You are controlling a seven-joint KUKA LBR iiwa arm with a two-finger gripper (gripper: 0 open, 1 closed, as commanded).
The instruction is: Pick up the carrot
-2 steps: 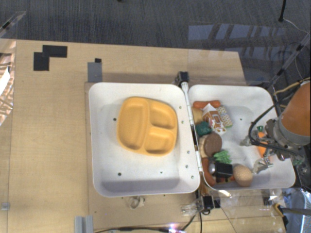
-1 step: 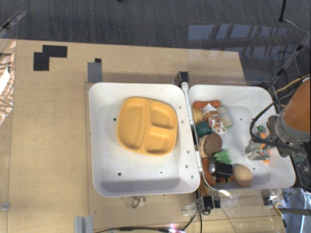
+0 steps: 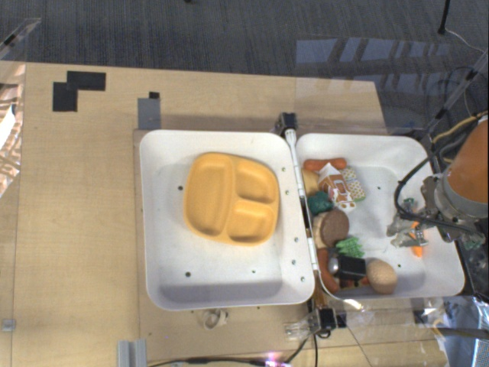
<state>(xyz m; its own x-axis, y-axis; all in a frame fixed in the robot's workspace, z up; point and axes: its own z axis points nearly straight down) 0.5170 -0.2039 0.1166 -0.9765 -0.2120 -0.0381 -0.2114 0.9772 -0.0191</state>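
The carrot (image 3: 417,241) shows as a small orange piece on the floor of the right bin (image 3: 382,151), near its right wall, mostly hidden under the arm's wrist. My gripper (image 3: 409,232) hangs low right over it, at or just above the carrot's left end. The grey wrist and orange-banded arm (image 3: 467,176) come in from the right edge and hide the rest of the carrot.
The left bin (image 3: 168,266) holds a yellow divided plate (image 3: 230,197). Along the right bin's left wall lie a patterned carton (image 3: 341,186), green pieces (image 3: 319,202), a brown disc (image 3: 333,227), a black block (image 3: 351,267) and a tan egg-shaped item (image 3: 380,275).
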